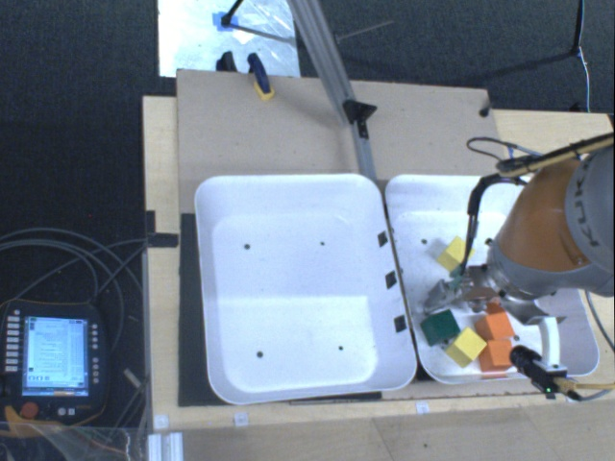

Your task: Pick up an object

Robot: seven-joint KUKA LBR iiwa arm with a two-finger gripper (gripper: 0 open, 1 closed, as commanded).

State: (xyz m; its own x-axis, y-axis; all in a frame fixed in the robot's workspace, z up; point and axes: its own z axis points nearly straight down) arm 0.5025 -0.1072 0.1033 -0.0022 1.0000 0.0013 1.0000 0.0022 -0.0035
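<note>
Several small blocks lie in the right bin (408,209). A yellow block (452,254) sits near its middle. A dark green block (441,327), a second yellow block (466,347) and two orange blocks (498,326) (494,356) cluster at its near edge. My gripper (450,294) hangs low in this bin, just above the green block and below the first yellow block. The grey wrist with its orange band (543,221) hides the bin's right half. Nothing is visibly held.
The left bin (216,209) lies beside the right one, divided from it by a rim with black clips (390,279). A grey camera pole (332,65) slants across the back. A teach pendant (53,358) and cables lie on the floor at the left.
</note>
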